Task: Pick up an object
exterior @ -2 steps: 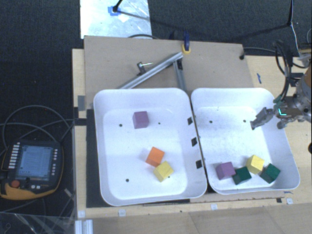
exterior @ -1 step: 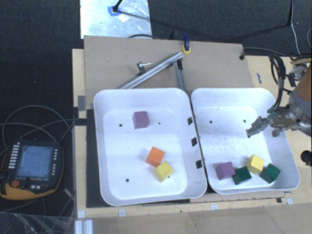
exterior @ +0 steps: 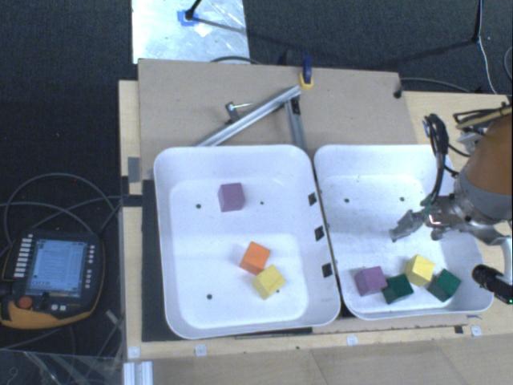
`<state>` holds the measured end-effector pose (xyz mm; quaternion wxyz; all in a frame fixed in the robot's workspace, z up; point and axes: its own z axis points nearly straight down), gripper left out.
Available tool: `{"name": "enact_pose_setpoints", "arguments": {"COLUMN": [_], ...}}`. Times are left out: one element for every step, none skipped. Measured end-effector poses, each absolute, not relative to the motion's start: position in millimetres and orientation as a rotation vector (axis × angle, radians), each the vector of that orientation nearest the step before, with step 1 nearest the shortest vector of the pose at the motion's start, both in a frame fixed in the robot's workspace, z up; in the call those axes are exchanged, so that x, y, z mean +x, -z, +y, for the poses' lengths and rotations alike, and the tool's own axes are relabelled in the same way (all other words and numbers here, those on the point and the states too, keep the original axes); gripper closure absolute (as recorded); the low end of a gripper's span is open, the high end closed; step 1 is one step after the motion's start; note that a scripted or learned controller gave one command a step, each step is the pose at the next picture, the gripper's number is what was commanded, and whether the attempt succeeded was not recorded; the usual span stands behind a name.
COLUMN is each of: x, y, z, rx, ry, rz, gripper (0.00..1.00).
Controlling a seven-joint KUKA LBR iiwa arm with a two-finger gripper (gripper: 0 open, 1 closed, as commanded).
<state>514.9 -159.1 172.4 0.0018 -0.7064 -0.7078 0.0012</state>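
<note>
My gripper (exterior: 413, 224) hangs over the right bin (exterior: 361, 167), near its right side, at the end of the arm (exterior: 489, 183) reaching in from the right. Just in front of it, along the bin's front wall, lie a purple cube (exterior: 370, 279), a dark green cube (exterior: 397, 288), a yellow cube (exterior: 419, 269) and a green cube (exterior: 443, 284). The gripper is apart from all of them. The left bin (exterior: 172, 215) holds a purple cube (exterior: 232, 196), an orange cube (exterior: 255, 257) and a yellow cube (exterior: 269, 281) touching it.
A metal bar (exterior: 248, 115) lies slanted on the cardboard sheet (exterior: 353, 107) behind the bins. A teach pendant (exterior: 50, 275) with its cable sits on the floor at the left. Black cables (exterior: 437, 139) run by the arm.
</note>
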Motion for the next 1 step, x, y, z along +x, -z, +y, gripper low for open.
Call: {"name": "enact_pose_setpoints", "arguments": {"x": [506.5], "y": [-117.8], "z": [-152.3], "rx": [-2.216], "ry": [-0.003], "rz": [-2.221], "gripper": [0.00]}}
